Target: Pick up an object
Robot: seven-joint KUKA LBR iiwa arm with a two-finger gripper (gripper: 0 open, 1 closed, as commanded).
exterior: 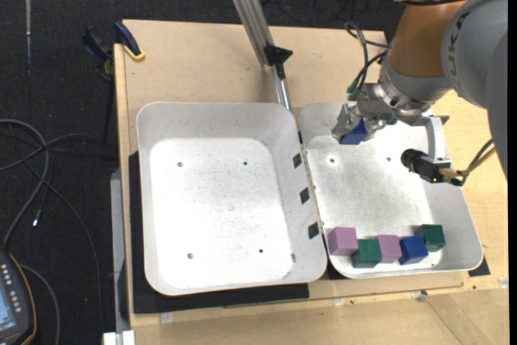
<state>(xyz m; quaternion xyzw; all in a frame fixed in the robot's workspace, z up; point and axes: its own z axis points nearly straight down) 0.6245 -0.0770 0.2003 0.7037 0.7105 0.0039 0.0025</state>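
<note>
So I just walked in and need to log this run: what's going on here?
The grey arm has its hand over the far end of the right bin, with a blue block between its fingers. Five more blocks, pink, green and blue, sit along that bin's near edge. The left bin sits alongside.

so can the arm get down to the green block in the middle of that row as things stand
Probably, but it's tight. The green block sits open from above, yet pink blocks press in on both sides and the right bin's front wall is close, leaving little finger room. The end effector also seems to carry something blue.
</note>
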